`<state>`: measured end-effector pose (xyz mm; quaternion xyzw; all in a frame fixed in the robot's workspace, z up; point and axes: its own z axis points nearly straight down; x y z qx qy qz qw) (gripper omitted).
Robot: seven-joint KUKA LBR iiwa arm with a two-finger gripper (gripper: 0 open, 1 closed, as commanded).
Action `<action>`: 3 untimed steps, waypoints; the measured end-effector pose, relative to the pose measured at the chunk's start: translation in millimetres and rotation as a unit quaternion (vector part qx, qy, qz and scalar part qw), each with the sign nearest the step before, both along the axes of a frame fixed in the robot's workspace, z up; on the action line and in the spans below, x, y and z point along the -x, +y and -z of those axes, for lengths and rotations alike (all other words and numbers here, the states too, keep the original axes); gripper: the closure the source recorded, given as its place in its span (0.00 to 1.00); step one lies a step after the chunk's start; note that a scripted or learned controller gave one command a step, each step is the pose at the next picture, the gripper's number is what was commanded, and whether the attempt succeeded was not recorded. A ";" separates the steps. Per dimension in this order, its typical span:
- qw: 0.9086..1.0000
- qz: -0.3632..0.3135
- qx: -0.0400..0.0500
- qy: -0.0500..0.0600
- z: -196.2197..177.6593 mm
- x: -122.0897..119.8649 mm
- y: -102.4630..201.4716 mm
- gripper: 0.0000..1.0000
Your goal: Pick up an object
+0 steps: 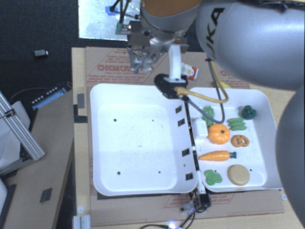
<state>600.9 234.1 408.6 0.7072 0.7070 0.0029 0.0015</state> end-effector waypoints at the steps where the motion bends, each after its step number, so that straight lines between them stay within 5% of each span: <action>1: 1.000 0.001 0.000 -0.001 -27.2 -60.8 -0.8 1.00; 3: 1.000 -0.002 0.001 0.002 -22.9 -67.5 0.1 1.00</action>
